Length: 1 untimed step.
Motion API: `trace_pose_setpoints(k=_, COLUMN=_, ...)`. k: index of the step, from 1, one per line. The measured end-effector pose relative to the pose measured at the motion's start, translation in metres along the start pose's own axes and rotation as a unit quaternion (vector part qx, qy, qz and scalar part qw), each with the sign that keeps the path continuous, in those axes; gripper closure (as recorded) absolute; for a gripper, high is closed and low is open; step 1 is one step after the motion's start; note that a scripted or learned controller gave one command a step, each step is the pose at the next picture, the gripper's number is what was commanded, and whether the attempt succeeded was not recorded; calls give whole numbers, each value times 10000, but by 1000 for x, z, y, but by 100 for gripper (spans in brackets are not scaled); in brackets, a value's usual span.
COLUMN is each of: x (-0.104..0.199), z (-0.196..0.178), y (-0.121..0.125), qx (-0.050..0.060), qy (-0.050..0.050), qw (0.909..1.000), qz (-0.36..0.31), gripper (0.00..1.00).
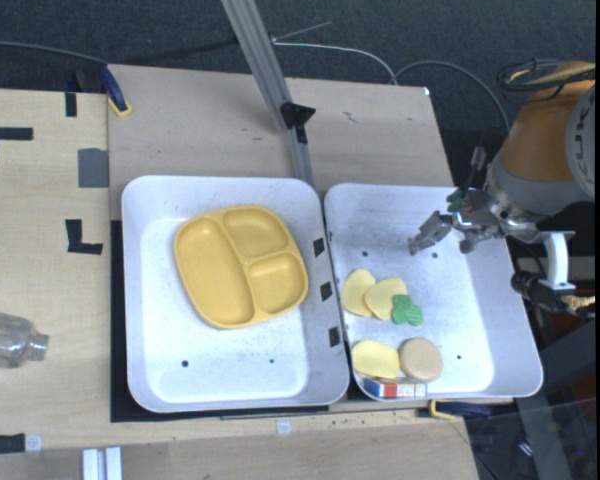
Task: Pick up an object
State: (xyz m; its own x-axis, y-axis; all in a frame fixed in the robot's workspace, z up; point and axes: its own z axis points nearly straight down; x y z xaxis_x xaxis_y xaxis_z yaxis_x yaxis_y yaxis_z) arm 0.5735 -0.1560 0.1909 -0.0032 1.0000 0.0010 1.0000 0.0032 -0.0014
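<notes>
My gripper (446, 240) hangs over the upper right part of the right bin (480, 298), its two fingers spread open with nothing between them. Below and left of it, on the bin floor, lie two pale yellow chip-like pieces (372, 295) with a small green item (408, 313) against them. Nearer the front wall rest a yellow flat piece (376, 359) and a round tan cookie-like object (420, 359). A red, white and blue item (394, 389) peeks out at the front rim.
The left bin (150, 298) holds a yellow divided plate (240, 264). A grey metal pole (256, 43) slants in from the top. A clear plastic bottle (8, 338) lies on the bench at far left.
</notes>
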Motion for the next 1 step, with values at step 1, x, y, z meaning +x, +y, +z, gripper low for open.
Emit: trace_pose_setpoints(k=1, x=1, z=-10, y=0, qx=0, qy=9, qw=10000, qz=-11, gripper=100)
